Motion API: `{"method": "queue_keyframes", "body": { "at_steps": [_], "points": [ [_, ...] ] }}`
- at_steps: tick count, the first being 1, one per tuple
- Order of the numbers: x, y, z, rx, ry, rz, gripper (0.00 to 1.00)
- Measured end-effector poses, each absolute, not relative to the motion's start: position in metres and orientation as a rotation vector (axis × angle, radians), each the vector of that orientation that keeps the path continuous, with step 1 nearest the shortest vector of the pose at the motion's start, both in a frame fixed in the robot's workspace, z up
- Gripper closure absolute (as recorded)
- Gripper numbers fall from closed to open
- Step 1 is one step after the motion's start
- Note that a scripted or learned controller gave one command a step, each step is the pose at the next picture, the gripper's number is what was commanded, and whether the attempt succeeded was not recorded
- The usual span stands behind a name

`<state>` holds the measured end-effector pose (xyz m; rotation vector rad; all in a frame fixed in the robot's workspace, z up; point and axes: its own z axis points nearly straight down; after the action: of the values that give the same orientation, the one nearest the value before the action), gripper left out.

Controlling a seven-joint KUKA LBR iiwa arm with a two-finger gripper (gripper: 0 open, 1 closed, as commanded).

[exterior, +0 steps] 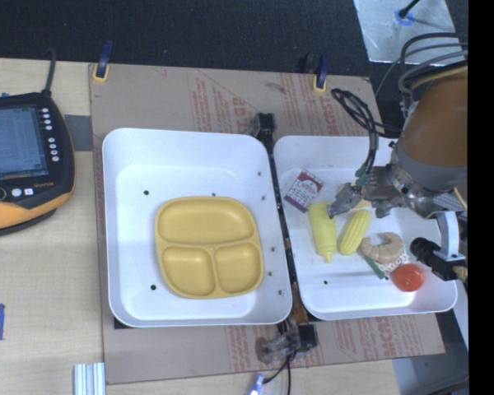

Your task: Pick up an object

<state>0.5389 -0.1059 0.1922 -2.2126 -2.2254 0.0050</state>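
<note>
Bright, even overhead light (white bins (189,151) glaring), slightly soft focus.

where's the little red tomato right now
In the camera view the red tomato lies in the right bin, near its front right corner, just below the beige piece.

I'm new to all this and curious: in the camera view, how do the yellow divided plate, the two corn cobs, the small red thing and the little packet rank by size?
1. Yellow divided plate, easily largest.
2. The two corn cobs, which look alike.
3. Little packet.
4. Small red thing, only slightly smaller, so that order is unsure.
</note>
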Motion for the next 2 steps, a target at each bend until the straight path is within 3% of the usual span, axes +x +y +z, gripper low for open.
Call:
{"method": "queue_keyframes", "body": {
  "at_steps": [1,2],
  "points": [
    [0.521,-0.107,0.092,-2.214,-2.227,0.006,0.0],
    [0.581,-0.094,0.092,-2.213,-2.228,0.005,0.0]
  ]
}}
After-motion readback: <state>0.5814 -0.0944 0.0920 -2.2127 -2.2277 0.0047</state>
